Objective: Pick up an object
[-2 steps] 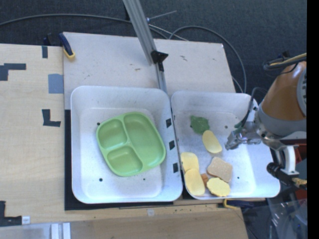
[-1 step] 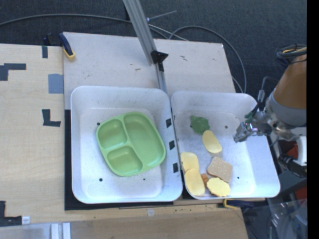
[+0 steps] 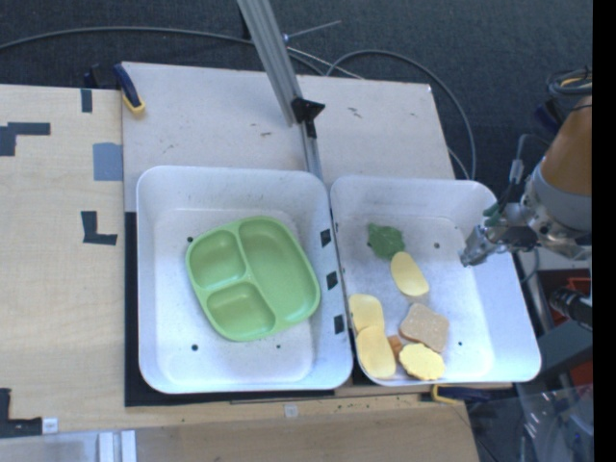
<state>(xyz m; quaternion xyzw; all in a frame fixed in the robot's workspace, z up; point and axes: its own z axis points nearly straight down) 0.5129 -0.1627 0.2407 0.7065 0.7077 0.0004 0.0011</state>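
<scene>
Nearest candidate for the pick: a pale yellow oval piece (image 3: 410,276), lying flat on the floor of the right bin (image 3: 500,345), long axis running from upper left to lower right, slightly slanted. Just above it and to the left, a small green leafy lump (image 3: 385,241), close but apparently not touching. Farther down toward the near rim, a crowded cluster: a tan bread-like slice (image 3: 425,326), a yellow round piece (image 3: 421,361) below it, two more yellow pieces (image 3: 371,330) stacked along the bin's left wall, with a small orange bit (image 3: 395,342) wedged between. Off to the right of the oval piece and a little higher, near the bin's right rim, the gripper (image 3: 474,248), hanging with nothing visibly held; too small and dark to judge the spread of its tips. So, from the tool, target lying left and slightly down, with bare bin floor between. Likely need: travel leftward, then a descent across the oval's short axis. In the left bin (image 3: 154,287), a green divided plate (image 3: 252,279), well apart from all this.
</scene>
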